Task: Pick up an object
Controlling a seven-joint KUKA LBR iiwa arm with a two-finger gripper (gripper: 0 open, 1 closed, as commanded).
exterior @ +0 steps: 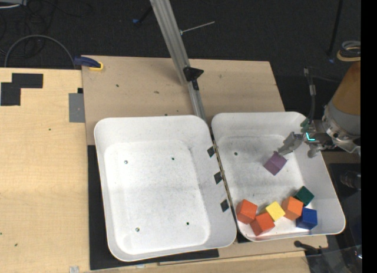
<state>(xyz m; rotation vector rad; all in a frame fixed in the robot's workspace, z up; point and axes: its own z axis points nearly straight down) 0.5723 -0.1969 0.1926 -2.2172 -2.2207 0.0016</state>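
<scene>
In the right bin point(253, 125), a purple block point(274, 163) lies tilted on the floor near the middle. My gripper point(301, 147) hangs over the bin's right side, just up and right of that block. Its fingers are spread and open, the left fingertip point(288, 145) close to the purple block's upper corner, with nothing between them. Several blocks cluster along the bin's front edge: an orange one point(247, 210), a red-orange one point(263, 223), a yellow one point(275, 211), another orange one point(293, 207), a green one point(304, 195) and a blue one point(307, 218).
The left bin point(118, 130) sits beside the right one, with black clips point(217, 177) along the shared edge. A slanted aluminium rail point(174, 42) rises behind the bins. The arm's grey and orange body point(347, 104) stands at the right edge.
</scene>
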